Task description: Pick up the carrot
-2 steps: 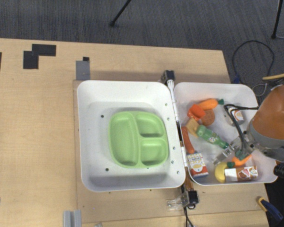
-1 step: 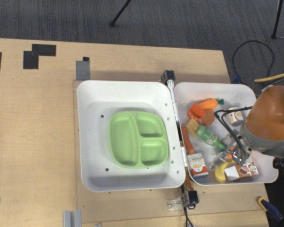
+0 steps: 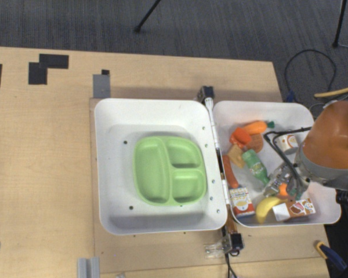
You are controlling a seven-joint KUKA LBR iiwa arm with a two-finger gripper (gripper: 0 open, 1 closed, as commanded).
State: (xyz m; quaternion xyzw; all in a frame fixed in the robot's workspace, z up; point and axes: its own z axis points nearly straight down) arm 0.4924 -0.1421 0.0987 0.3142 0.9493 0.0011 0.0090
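Carrot (image 3: 252, 128), orange with a green tip, is seen lying well apart from the gripper (image 3: 285, 185), up and to the left of it in the camera view, inside the right bin (image 3: 261, 104).

Risk is judged as follows. The gripper is lowered among crowded items, not over the carrot, so a closure here would probably take the wrong item or nothing. A small orange object (image 3: 283, 190) directly at the gripper could be mistaken for the target; its identity cannot be determined.

Whether the gripper is open or closed cannot be determined, and nothing is confirmed as held.

A banana (image 3: 267, 207) is found just below and left of the gripper, a printed carton (image 3: 301, 208) just below it, and a green bottle (image 3: 255, 164) to its upper left, between it and the carrot.
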